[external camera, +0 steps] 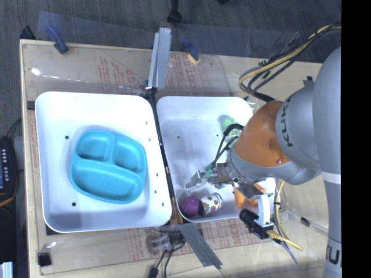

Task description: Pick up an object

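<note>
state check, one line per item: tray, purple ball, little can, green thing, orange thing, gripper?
blue tray: lying flat in the left bin, compartments up.
purple ball: resting at the right bin's near edge.
small can: on its side, beside the ball.
green object: partly hidden by the arm.
orange object: partly hidden under the wrist.
gripper: low over the right bin, above the ball, nothing visibly held.

A blue divided tray (108, 167) lies in the left white bin (52, 112), tilted a little. The right bin (179, 114) sits just beside it on the table (87, 68). A grey metal bar (159, 57) stands at the far side between the bins. Blue clamps (57, 39) grip the table's far edge. Yellow and black cables (278, 62) loop at the far right.
</note>
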You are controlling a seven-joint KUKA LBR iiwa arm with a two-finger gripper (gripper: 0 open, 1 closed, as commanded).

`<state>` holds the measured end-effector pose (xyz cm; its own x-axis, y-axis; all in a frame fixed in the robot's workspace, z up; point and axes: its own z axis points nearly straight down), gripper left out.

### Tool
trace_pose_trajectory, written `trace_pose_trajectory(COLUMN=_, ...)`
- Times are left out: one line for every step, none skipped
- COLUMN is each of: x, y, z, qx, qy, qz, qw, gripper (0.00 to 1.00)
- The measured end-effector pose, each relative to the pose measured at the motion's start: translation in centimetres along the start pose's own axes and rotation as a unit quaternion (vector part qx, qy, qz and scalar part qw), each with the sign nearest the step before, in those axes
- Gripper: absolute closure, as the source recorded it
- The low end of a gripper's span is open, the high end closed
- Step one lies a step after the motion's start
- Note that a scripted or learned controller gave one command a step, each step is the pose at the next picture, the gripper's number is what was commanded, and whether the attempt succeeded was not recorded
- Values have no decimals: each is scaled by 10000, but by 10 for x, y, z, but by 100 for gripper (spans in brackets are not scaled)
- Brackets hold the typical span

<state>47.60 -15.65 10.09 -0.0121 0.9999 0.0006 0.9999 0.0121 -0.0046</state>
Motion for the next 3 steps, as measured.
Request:
trace_pose_trajectory(x=32, y=1, z=10, qx=-7, qy=0, qz=16, qw=10000, gripper=0)
trace_pose_trajectory(x=32, y=0, z=0, qx=6, qy=2, qz=-5, qw=10000, gripper=100)
trace_pose_trajectory(x=-6, y=1, z=9, qx=-22, qy=-1, qz=32, qw=10000, gripper=100)
